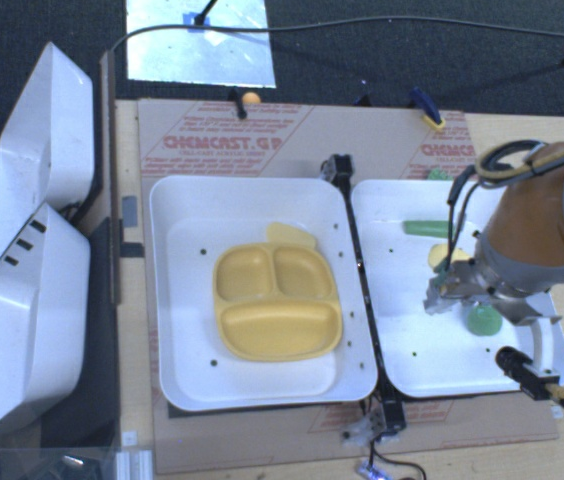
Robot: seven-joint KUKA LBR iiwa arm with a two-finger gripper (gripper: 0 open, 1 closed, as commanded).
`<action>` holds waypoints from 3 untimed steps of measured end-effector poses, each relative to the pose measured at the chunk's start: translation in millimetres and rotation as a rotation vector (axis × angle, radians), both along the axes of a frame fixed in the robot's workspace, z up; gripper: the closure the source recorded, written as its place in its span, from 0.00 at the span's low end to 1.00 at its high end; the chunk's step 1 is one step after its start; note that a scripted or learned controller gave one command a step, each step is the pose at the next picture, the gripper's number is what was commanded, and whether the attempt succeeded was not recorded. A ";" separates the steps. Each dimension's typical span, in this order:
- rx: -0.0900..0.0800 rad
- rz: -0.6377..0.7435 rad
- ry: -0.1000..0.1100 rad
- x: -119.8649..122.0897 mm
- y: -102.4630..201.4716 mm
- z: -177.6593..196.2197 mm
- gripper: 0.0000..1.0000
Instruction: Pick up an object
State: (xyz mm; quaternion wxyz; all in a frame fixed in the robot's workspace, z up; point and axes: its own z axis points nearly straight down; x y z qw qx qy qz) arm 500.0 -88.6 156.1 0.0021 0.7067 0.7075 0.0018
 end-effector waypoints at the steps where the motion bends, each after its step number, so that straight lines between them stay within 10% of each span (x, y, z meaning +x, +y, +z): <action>1: 0.000 0.000 0.001 1.1 0.0 52.1 1.00; 3: 0.001 0.003 0.004 40.7 86.1 74.6 1.00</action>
